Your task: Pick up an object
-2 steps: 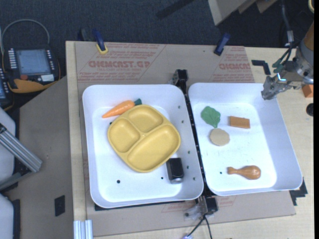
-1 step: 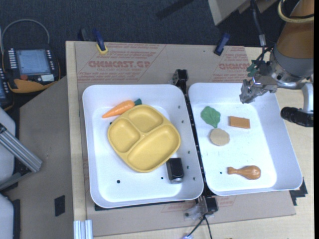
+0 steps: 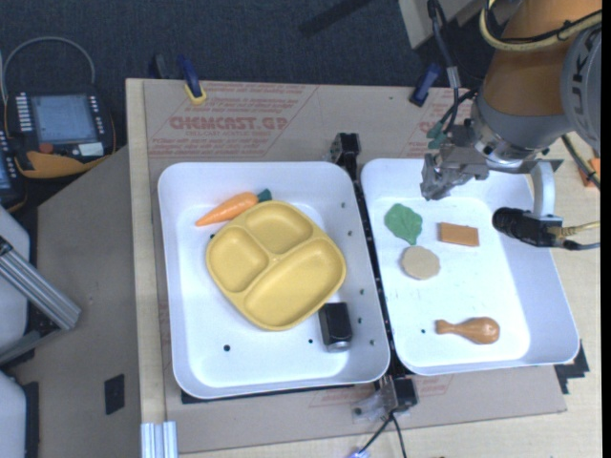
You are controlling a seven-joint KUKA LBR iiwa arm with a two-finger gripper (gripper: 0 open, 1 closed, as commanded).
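Bench top of brown board (image 3: 286, 113) printed with red lettering, dark carpet behind; teach pendant (image 3: 59, 127) off to the far left.

Two white bins side by side.

Left bin (image 3: 181, 284): one toy carrot (image 3: 227, 209) touching the upper edge of one yellow divided plate (image 3: 276, 264); one small black block (image 3: 335, 324) just beside the plate's lower right rim.

Right bin (image 3: 535, 294): one green leaf piece (image 3: 404, 222), one round tan disc (image 3: 420, 262) just below it, one orange rectangular piece (image 3: 458, 235), one toy drumstick (image 3: 469, 329) near the front.

Gripper (image 3: 435, 187) hovers over the right bin's upper part, just above the leaf; nothing seen between its tips, and whether it is wide or narrow I cannot tell.
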